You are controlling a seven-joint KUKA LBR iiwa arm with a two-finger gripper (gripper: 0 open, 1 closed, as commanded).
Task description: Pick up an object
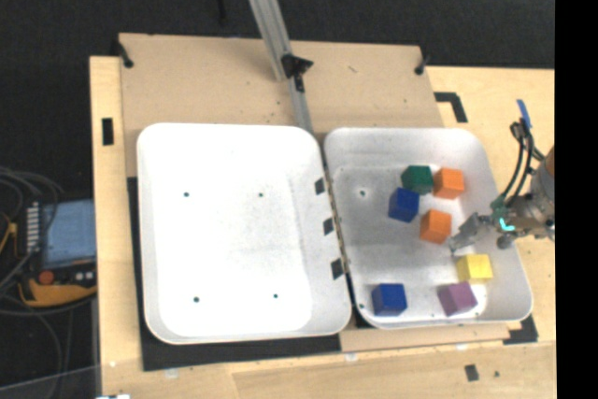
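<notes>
Nearest the camera, along the front of the right bin (491, 154), lie a blue cube (389, 298) and a purple cube (457, 298), well apart from each other. Just behind the purple cube sits a yellow cube (476, 267).

The pincer (464, 241) enters from the right, over the bin's right wall, its tip low between the yellow cube and an orange cube (435, 225). No cube is visible between its tips. The width of the pincer cannot be determined at this resolution.

Farther back stand a second blue cube (404, 205), a green cube (418, 178) and a second orange cube (450, 182), the last two just beside each other. The left bin (229, 229) lies beyond the divider on the table (271, 84).

Likely target, by position: the near orange cube or the yellow cube.

Failure risks:
- The tip sits in the gap between two cubes; descent here may close on nothing.
- An off-centre approach may push the orange cube toward the second blue cube instead of capturing it.
- The yellow cube is near the bin wall; wall contact may block a finger.
</notes>
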